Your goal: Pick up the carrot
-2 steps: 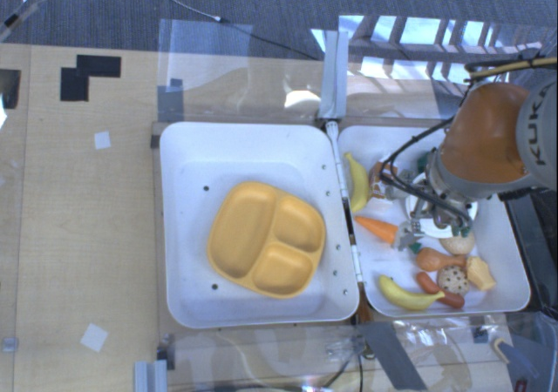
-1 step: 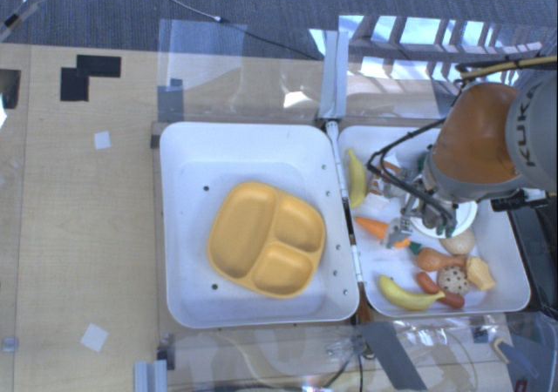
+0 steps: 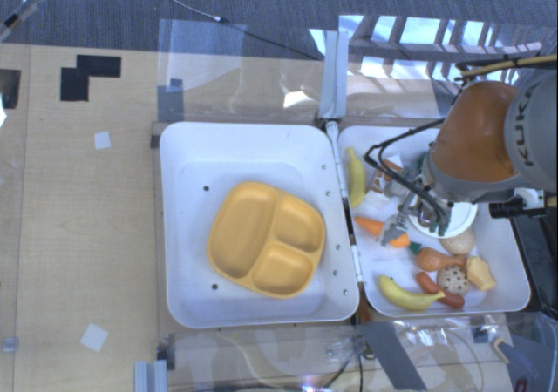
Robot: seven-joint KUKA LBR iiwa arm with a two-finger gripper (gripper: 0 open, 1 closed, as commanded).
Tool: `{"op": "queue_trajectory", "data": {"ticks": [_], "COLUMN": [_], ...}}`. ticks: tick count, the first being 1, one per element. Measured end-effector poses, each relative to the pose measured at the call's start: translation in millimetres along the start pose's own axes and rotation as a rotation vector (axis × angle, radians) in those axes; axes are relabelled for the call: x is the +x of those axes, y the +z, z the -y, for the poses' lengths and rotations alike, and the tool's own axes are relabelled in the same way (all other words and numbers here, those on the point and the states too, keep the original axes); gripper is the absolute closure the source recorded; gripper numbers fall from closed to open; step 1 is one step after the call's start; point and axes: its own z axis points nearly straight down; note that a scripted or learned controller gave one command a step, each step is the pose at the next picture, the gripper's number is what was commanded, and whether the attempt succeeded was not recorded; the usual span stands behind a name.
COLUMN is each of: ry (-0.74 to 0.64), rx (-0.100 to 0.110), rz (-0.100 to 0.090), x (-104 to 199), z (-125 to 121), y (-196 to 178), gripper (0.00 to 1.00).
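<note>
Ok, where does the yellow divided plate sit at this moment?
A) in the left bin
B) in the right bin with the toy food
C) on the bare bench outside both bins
A: the yellow divided plate lies inside the left bin, while the carrot and bananas lie in the right bin.

Partial lettering "KU", dark capitals running vertically, was legible on grey cylindrical casing of robot arm (image 3: 532, 133) at right edge, beside orange band (image 3: 475, 131). Remaining letters were cut off. No other text, label or number was readable.
</note>
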Motion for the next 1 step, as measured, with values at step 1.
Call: {"op": "queue_trajectory", "data": {"ticks": [1], "ry": [0.125], "rx": [-0.002], "rz": [0.001], "x": [-0.2], "z": [-2.9], "y": [0.2], "gripper": [0.00]}}
